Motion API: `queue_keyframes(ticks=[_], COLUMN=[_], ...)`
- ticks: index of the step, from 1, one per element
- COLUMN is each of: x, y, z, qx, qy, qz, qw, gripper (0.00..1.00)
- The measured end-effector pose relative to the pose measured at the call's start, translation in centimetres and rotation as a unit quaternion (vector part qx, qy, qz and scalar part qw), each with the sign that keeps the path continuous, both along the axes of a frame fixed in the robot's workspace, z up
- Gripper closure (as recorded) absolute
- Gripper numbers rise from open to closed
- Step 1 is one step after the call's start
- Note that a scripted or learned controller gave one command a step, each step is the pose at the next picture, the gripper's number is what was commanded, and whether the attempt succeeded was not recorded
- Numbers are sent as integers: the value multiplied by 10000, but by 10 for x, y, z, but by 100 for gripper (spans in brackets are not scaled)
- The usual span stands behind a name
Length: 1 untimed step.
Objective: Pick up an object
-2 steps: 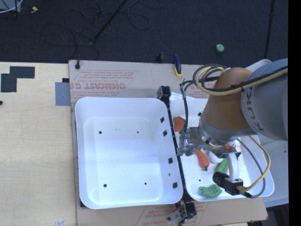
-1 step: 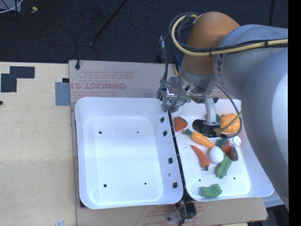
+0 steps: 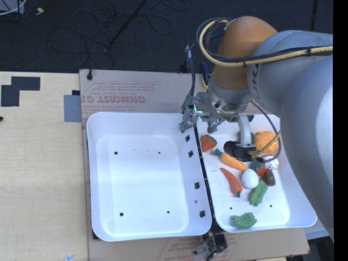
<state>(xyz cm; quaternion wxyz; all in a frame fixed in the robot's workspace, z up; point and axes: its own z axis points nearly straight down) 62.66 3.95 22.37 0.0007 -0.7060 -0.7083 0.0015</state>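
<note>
My gripper (image 3: 199, 125) hangs over the far left corner of the right bin (image 3: 296, 211), just above the divider between the two bins. Its fingers stand apart and nothing is between them. A red-orange strawberry-like toy (image 3: 208, 142) lies right below and slightly right of the fingertips. Further right in the same bin lie an orange carrot (image 3: 234, 161), a red chili (image 3: 232, 181), a white egg (image 3: 249, 179), a green pickle (image 3: 258, 193) and an orange pumpkin (image 3: 266, 141).
A green leafy toy (image 3: 243, 220) lies near the right bin's front edge. A small brown piece (image 3: 269, 177) sits by the egg. The left bin (image 3: 98, 173) stands beside it. The arm's large grey body covers the right bin's far right side.
</note>
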Motion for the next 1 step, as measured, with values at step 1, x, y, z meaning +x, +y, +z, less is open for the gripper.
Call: queue_keyframes(ticks=[1], x=[-9], y=[-65], z=[-8], qx=[-11], qy=[10], qz=[-45], qw=[10000], gripper=[0])
